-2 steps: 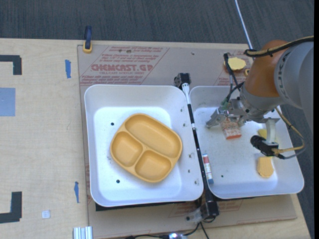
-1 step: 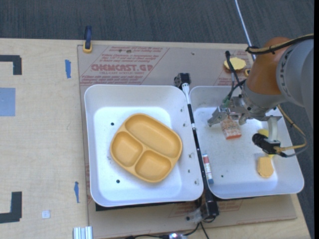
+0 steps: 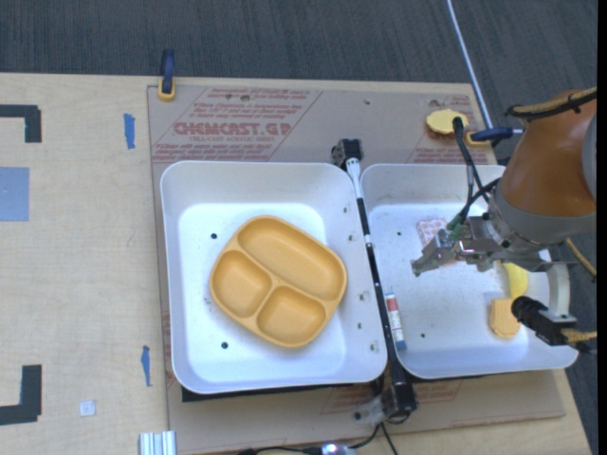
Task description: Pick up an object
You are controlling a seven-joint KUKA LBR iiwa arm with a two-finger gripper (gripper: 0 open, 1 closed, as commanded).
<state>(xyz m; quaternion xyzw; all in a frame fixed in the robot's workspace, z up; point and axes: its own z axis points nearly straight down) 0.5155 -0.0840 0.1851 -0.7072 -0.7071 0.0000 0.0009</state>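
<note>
Nearest to me, a marker [image 3: 392,319] is lying along the left wall of the right bin [image 3: 417,183], close to the near edge. I am watching the arm [image 3: 550,173] reaching in from the right, with its gripper [image 3: 438,256] hanging over the middle of that bin, fingers pointing left. I cannot tell whether they are spread or closed, and nothing is showing between them, so I am not counting anything as picked up.

Candidates for the pick are sitting in the right bin: an orange block [image 3: 504,318] near the right near corner, a yellow piece [image 3: 515,279] just beside it and partly hidden under the wrist, and a small pale card [image 3: 430,228] toward the far side. A divided yellow plate [image 3: 278,281] is resting in the left bin [image 3: 199,197], well apart from the gripper.

I am judging the task as barely begun: the approach is underway, and the descent, grasp and lift are all remaining.
</note>
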